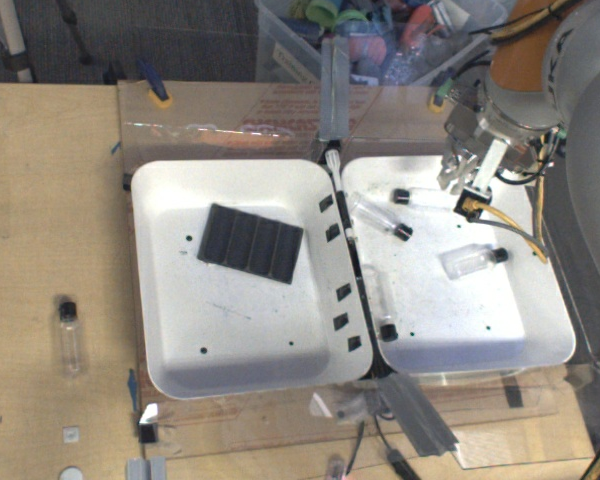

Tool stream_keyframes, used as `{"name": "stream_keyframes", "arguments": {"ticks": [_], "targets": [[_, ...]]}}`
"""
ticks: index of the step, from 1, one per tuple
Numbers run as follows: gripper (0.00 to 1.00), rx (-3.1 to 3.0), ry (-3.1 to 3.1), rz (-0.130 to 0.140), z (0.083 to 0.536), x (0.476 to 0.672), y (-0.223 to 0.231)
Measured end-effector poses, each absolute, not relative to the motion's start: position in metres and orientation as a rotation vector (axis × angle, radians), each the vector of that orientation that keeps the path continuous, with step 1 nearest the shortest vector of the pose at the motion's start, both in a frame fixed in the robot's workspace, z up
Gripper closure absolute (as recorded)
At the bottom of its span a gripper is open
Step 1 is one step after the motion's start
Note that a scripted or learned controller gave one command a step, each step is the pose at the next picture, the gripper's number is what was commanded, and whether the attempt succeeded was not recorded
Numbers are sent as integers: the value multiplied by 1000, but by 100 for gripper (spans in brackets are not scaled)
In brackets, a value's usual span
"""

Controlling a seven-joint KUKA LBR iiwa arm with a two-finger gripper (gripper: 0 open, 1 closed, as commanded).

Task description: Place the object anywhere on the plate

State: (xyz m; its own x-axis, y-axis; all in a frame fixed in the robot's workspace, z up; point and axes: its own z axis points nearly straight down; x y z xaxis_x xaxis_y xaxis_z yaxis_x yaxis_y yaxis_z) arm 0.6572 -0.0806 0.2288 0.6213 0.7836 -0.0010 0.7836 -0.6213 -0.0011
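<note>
Small clear vial, black cap, on its side

The grey arm comes in from the right side of the scene, its bulk filling the far right corner. The orange band sits above the wrist, with yellow and dark cables looping around it. Below the band the wrist slants down and to the left. The gripper hangs at the end of it, over the far part of the right side, its pale finger pointing downward. Whether its fingers are parted or closed cannot be made out.
</note>
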Motion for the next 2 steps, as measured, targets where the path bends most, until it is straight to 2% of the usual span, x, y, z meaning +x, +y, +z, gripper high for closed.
{"name": "stream_keyframes", "arguments": {"ticks": [1, 2], "targets": [[100, -3003, -923, 2, 256, 642, -61], [100, -3124, -315, 1, 211, 652, -45]]}}
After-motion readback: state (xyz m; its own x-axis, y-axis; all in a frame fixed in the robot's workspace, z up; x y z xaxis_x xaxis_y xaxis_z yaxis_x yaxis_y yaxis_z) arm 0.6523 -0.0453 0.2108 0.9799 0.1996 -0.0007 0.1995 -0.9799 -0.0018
